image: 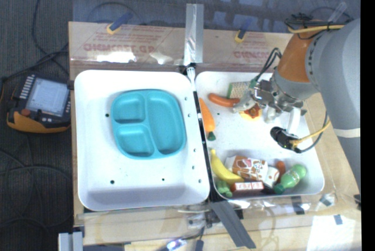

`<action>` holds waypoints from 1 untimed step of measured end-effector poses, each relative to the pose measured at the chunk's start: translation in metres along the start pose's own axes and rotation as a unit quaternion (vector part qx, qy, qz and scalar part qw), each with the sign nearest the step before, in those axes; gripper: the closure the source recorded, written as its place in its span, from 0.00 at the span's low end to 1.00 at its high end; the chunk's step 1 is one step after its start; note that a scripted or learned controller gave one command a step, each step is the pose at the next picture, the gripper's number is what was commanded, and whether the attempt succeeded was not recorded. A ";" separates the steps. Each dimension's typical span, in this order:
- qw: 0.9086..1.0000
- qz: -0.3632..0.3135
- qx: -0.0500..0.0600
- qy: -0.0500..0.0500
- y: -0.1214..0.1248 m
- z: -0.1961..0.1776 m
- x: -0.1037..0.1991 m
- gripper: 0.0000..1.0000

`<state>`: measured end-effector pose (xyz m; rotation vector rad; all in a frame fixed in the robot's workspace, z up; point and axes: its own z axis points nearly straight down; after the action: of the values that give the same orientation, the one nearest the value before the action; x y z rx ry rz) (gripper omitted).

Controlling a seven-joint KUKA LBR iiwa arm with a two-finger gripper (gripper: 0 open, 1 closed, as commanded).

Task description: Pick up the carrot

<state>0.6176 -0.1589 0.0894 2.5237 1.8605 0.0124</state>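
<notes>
The carrot [205,116] is orange with a green stem end. It lies along the left wall of the right bin [313,166], pointing toward the back. My gripper [258,104] hangs over the back middle of that bin, well to the right of the carrot and apart from it. A small orange and yellow piece [252,112] sits right under the gripper; whether it is held is unclear. A red sausage [221,99] lies between the carrot and the gripper.
A tan woven square [237,90] sits behind the sausage. A banana [222,169], a printed box [253,169] and a green bottle [291,178] crowd the bin's front. The left bin [94,144] holds a blue divided plate [147,122]. A handheld device [38,102] lies off the bench, left.
</notes>
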 end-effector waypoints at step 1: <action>0.999 0.053 0.000 0.000 -0.022 -0.001 -0.032 0.00</action>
<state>0.5870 -0.1831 0.0897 2.6190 1.7230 0.0130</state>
